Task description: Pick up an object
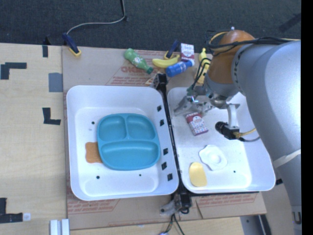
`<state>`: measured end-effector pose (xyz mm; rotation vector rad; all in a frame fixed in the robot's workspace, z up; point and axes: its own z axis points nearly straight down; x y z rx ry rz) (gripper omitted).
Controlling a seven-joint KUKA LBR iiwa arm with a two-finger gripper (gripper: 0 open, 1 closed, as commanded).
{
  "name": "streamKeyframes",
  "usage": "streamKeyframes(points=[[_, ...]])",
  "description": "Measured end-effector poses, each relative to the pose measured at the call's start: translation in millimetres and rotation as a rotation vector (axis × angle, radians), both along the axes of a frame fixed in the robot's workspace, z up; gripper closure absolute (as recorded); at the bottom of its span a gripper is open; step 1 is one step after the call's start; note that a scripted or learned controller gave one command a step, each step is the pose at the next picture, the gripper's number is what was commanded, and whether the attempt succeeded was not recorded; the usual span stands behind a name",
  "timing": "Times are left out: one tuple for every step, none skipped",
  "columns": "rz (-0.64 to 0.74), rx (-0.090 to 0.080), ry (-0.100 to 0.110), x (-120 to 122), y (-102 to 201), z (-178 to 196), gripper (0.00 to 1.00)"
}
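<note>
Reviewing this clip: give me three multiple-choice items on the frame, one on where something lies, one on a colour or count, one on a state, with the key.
1. Where does the divided plate lie?
A. left bin
B. right bin
C. on the cardboard behind the bins

2. What colour is that plate?
A. red
B. blue
C. black

3. How does the small red carton stand to the pincer?
A. lifted clear of the bin
B. lying on the right bin's floor, under the pincer
C. resting on the plate

Key: 1 A, it sits in the left bin; 2 B, it is plainly blue; 3 B, the carton lies flat in the right bin.
</note>
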<state>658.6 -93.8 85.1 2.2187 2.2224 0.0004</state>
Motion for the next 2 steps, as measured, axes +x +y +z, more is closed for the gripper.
streamKeyframes(points=[[0.0, 0.0, -0.002, -20.5, -9.0, 0.9, 0.0], [0.0, -0.001, 0.0, -20.7, -9.2, 10.3, 1.0]])
